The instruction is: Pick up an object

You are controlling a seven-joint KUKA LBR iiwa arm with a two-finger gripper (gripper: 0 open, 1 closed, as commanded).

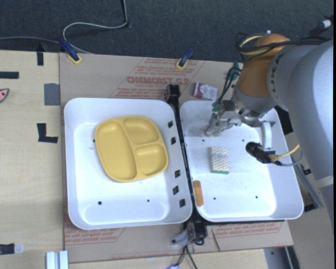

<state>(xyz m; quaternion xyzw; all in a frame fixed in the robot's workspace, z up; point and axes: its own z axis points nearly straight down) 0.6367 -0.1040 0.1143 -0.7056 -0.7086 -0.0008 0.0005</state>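
Tool [214,129] — above flat, speckled rectangular sponge [219,159]

Two shallow white plastic bins [84,206] gleam smooth with a soft sheen, and in the left one the yellow three-compartment plastic tray [131,148] looks satin-smooth, nearly matt. Beneath them lies dull brown printed cardboard [151,78] on pale, flat-finished wooden bench top [22,167]. At right, the grey arm casing [313,94] is smooth, its orange band [256,72] shiny, and the small pale patterned block [219,159] looks rough and spongy.
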